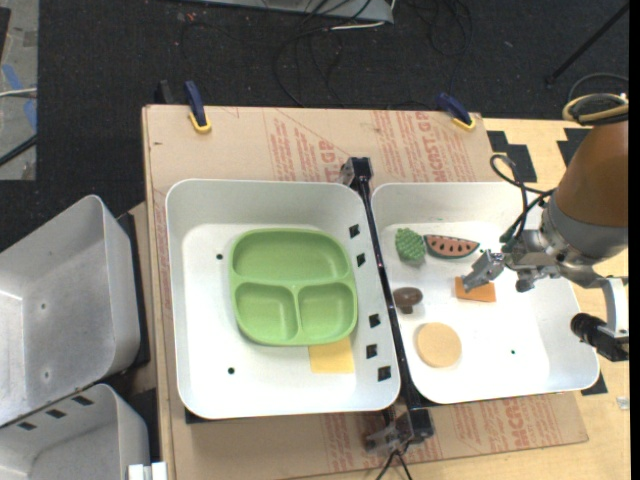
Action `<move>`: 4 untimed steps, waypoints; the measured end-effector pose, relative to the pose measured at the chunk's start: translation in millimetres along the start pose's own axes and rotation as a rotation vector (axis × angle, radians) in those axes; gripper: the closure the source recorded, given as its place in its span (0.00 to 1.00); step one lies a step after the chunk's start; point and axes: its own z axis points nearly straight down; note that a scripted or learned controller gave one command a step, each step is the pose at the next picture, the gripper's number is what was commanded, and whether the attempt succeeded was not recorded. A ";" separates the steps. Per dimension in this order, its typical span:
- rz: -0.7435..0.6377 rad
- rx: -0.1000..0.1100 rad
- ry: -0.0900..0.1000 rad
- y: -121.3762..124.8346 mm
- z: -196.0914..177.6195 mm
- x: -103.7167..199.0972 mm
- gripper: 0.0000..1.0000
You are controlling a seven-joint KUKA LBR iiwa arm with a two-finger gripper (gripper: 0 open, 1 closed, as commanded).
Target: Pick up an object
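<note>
You have two bins side by side on the tabletop [250,133]. In the left bin [190,298], the divided tray [294,286] sits near the middle, and a flat square slice [331,357] lies at the tray's near right corner, toward the bin's front edge. In the right bin [540,368], the leafy piece [409,245] and the melon slice [451,246] lie side by side near the back edge. The small round piece [407,298] lies by the left wall, the disc [438,345] nearer the front, and the wedge [476,289] at the middle, under the pincer [490,271].
</note>
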 end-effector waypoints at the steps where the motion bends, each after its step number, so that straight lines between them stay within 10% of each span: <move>1: 0.000 0.000 0.000 2.2 63.6 -2.6 0.00; 2: -0.001 -0.003 0.000 2.1 92.6 -1.9 0.00; 3: 0.001 -0.007 -0.001 2.9 80.9 -2.0 1.00; 4: -0.004 -0.010 -0.002 -1.1 36.4 2.8 1.00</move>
